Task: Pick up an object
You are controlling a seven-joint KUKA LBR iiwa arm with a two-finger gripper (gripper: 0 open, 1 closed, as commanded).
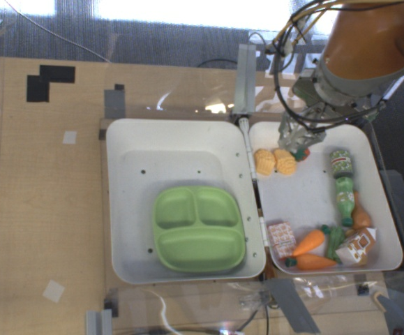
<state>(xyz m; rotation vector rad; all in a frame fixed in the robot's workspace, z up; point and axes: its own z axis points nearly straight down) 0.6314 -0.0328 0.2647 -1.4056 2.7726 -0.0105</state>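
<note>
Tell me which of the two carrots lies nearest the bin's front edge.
The lower carrot, lying flat along the right bin's front wall; the other carrot sits tilted just above it.

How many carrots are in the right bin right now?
2. One carrot lies tilted near the front of the right bin, beside a small pink carton. The other carrot lies flat just in front of it, against the front wall. More could be hidden under the clutter.

SITE: robotics lab | BENCH: plywood top [41, 208] with black marker patches [48, 81] | FIXTURES: two white bins [128, 152] fixed by metal brackets [244, 75] | EQUIPMENT: industrial arm [365, 37] with exposed cables [292, 26] | CONTENTS: plastic toy food [312, 241], green tray [198, 227]
</note>
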